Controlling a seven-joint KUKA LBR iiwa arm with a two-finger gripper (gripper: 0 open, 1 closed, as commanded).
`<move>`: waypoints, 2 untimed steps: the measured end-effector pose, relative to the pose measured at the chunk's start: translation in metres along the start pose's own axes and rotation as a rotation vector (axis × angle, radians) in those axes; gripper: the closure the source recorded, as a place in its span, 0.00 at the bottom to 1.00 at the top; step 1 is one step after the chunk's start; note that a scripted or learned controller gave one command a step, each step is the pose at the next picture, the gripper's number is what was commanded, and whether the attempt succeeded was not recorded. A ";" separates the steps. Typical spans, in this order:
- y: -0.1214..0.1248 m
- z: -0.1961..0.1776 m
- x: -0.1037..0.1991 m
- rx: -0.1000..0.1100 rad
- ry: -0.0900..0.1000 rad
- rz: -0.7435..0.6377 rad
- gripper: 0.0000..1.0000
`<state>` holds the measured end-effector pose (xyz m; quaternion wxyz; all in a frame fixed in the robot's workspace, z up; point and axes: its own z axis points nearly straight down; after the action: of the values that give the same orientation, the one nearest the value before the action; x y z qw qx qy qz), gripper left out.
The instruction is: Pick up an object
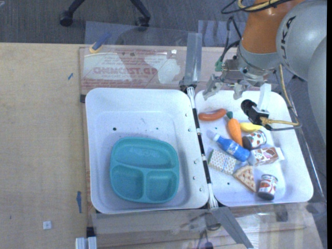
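Orange and red in colour, the sausage (212, 114) lies near the back of the right bin (298, 183), close against the divider between the two bins, with its long axis running roughly left to right across the view and tilted slightly. The gripper (224, 88) hangs just above and behind it, fingers spread apart with nothing between them. The sausage sits slightly forward and to the left of the midpoint of the fingers (a short descent and small shift would, in my judgement, bring them astride it). The carrot (236, 130) and the blue bottle (232, 147) lie further forward. The teal tray (144, 170) occupies the left bin (104, 108).
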<state>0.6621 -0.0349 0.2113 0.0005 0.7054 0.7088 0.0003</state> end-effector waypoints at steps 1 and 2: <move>-0.051 0.073 -0.065 0.001 0.000 0.007 0.00; -0.051 0.063 -0.066 -0.002 0.000 0.012 1.00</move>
<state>0.6119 -0.1016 0.1487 0.0012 0.7096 0.7046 0.0009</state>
